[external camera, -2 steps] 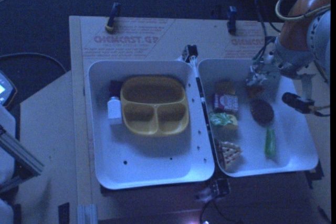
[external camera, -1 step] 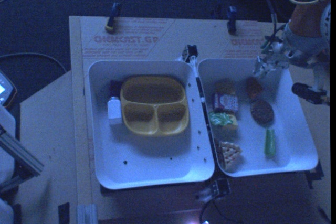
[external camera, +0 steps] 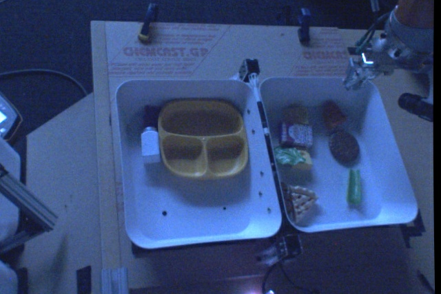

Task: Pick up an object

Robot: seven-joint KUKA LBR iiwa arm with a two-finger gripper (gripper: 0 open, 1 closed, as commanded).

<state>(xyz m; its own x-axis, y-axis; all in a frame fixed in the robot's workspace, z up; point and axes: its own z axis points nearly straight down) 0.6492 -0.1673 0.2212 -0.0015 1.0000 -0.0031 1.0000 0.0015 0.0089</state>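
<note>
From the camera view, my gripper [external camera: 360, 72] hangs at the upper right of the frame, over the far rim of the right bin [external camera: 396, 169]. I cannot tell how it is set (the light is too dim and blue), and I see nothing carried in it. I judge this to be the approach step: nothing is lifted yet, and a target has to be chosen.

The candidates all lie in the right bin. Nearest the gripper is a small reddish piece [external camera: 334, 115], with a dark round disc [external camera: 343, 147] just below it in the frame. Lower right lies a green stick [external camera: 354, 186]. Toward the bin's left wall sit a striped block [external camera: 296, 135], a yellow-green piece [external camera: 293, 158] touching it from below, and a waffle wedge [external camera: 300, 200] near the lower corner. The next move calls for dropping onto one piece that stands apart; the green stick or the disc look easiest to me, since the left cluster is crowded.

The left bin [external camera: 131, 210] holds a yellow divided tray [external camera: 203, 140] and a small white bottle [external camera: 150, 143] beside it. Both bins rest on a pale board [external camera: 103, 79] clamped at the upper edge; the room beyond is dark.
</note>
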